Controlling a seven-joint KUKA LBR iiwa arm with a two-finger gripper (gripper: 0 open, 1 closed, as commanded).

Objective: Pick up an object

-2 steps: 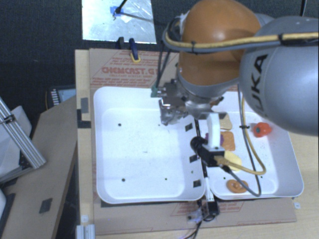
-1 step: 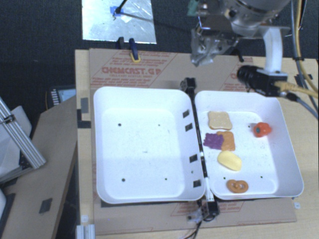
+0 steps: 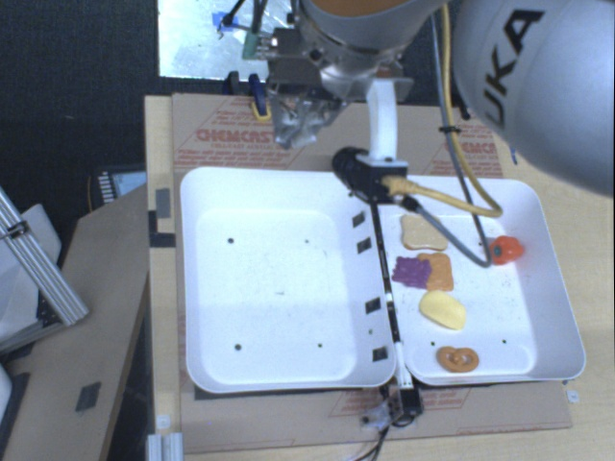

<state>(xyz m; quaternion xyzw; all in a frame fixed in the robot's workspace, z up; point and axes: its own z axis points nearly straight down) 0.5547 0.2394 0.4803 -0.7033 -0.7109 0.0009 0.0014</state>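
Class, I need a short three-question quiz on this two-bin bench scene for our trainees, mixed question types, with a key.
1. True or false: the toy food pieces lie in the left bin.
2. Which piece lies nearest the camera-side rim of the right bin? A tomato B pretzel C bread slice
3. Fill in: the purple grapes touch an ____-coloured piece.

Key: 1 false; 2 B; 3 orange

Toys [image 3: 437,286] clustered in right bin [image 3: 548,296]; left bin [image 3: 269,286] beside it, touching
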